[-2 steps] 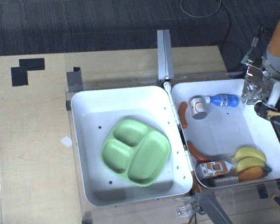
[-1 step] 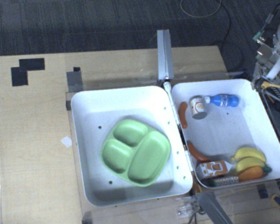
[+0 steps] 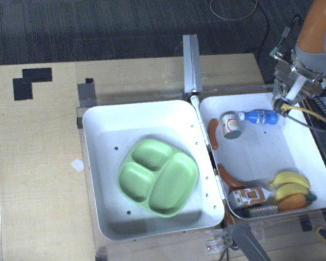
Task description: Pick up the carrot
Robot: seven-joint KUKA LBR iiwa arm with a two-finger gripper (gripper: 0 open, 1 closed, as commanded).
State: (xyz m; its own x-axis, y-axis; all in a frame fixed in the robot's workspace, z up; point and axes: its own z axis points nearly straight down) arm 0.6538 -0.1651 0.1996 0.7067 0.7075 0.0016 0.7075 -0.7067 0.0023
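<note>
- Green divided plate (image 3: 159,176) lies in the middle of the left bin (image 3: 104,162).
- Right bin (image 3: 253,158): a small can (image 3: 230,124) and a blue bottle (image 3: 261,116) lie near its far edge.
- Carrot (image 3: 291,202), orange with a green end, lies in the right bin's near right corner, touching the bananas (image 3: 290,182).
- Gripper (image 3: 284,98) hangs over the right bin's far right corner, just beside the bottle; whether it is open or closed cannot be told.

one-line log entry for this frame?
task: pick carrot | gripper: over right bin's far right edge, near blue bottle | carrot: near right corner, by bananas, untouched
</note>
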